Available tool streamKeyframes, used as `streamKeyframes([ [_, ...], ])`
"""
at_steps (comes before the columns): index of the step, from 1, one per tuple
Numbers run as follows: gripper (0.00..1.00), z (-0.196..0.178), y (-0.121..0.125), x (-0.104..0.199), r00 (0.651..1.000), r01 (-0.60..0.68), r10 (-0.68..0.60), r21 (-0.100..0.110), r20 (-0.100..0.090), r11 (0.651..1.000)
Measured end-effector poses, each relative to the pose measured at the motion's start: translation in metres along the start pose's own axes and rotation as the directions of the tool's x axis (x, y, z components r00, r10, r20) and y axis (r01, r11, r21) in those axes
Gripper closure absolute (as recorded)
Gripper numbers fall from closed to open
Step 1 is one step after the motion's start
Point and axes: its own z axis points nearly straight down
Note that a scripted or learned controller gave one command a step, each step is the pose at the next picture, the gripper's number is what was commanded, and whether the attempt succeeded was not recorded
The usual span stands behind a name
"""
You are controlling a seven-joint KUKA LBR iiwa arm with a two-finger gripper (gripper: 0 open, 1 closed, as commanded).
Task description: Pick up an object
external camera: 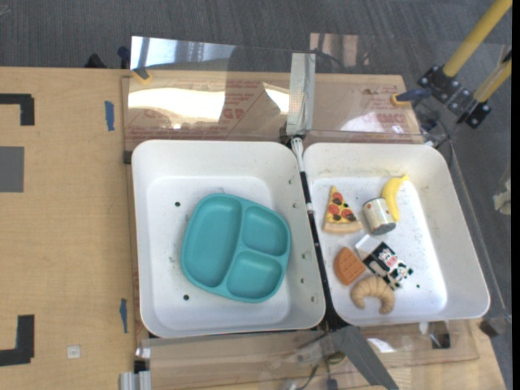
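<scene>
Candidate toys sitting clustered in right bin [455, 242], w/ pizza slice [340, 210], can [377, 215], banana [394, 195], croissant [374, 293] nearly touching, prob. dumped as pick stock, teal divided plate [236, 248] lying in left bin [154, 218]; gripper state: can't tell.

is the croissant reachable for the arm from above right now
Probably yes: the croissant lies uncovered in the right bin. The cracker and cow toy crowd its upper side, though.

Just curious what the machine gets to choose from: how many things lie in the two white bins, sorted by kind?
Toy foods: 4 (pizza slice, yellow banana, brown croissant, orange cookie)
Teal divided plate: 1
Silver can: 1
Black-and-white cow toy: 1
Total: 7
</scene>
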Motion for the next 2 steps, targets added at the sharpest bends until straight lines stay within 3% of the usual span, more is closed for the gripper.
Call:
streamKeyframes([
  [1,1.0,-0.051,0.009,0.009,0.998,-0.07,0.07,0.0,0.0,0.998],
  [2,1.0,-0.12,0.012,0.014,0.884,-0.468,0.468,0.002,0.001,0.884],
])
